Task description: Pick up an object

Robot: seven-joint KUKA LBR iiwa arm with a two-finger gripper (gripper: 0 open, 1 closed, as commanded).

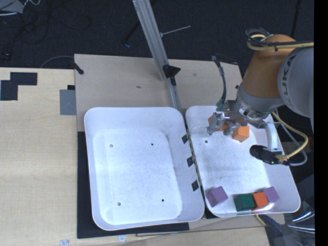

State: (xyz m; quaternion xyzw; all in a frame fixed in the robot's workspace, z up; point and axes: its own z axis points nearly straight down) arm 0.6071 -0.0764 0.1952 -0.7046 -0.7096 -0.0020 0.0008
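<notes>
My gripper (228,126) hangs over the far part of the right bin (230,163), below the grey and orange arm. A small orange block (240,132) sits right against the gripper's lower right side; I cannot make out whether it is gripped or just beside it. Along the bin's near edge lie a purple block (217,195), a green block (244,202), a second orange block (261,199) and another purple block (271,193).
The left bin (136,168) adjoins the right one, with black clips (190,160) along the shared rim. A slanted aluminium rail (156,45) ends just behind the bins. A black cable fitting (264,154) hangs off the arm over the right bin.
</notes>
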